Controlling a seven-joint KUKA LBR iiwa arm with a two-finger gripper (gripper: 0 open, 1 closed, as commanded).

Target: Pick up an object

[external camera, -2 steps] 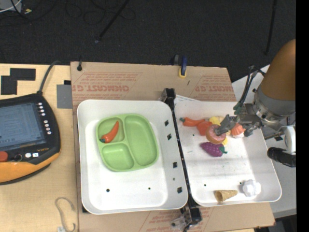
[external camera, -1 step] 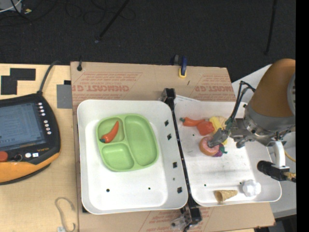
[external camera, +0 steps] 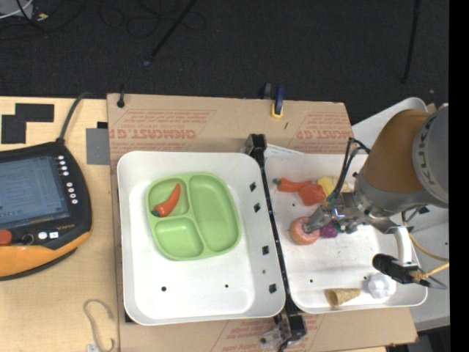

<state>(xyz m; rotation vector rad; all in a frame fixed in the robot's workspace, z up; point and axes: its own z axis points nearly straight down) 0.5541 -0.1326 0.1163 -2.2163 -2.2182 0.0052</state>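
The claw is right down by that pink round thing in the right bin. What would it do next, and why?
Probably close and lift a little. The gripper sits low in the right bin, right against the pink round piece, with a purple piece beside it. Whether it has a grip can't be seen, so a small lift would tell.

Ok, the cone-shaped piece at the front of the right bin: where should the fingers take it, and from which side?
Probably across the wide end of the cone, coming straight down from above. It lies flat on its side on the floor of the right bin, wide end toward the white lump, point toward the divider. The front wall is close, so fingers closing across its width suit best.
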